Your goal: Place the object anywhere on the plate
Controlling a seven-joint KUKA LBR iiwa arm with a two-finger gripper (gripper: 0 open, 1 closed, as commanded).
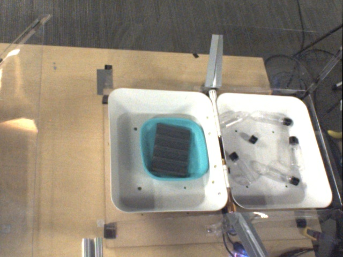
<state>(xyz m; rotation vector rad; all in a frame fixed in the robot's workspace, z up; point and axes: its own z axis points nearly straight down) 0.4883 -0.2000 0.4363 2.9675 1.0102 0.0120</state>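
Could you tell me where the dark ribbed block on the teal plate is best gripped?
Probably from above, across the dark ribbed block's two long sides: it lies flat on the teal plate, whose raised rim blocks any approach from the side.

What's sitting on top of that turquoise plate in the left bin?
A dark grey ribbed block lies on the turquoise plate, covering its middle; the plate surface beneath it is hidden.

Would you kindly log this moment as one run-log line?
block: lying on plate | plate: in left bin | right bin: clear items with black caps | task: looks done
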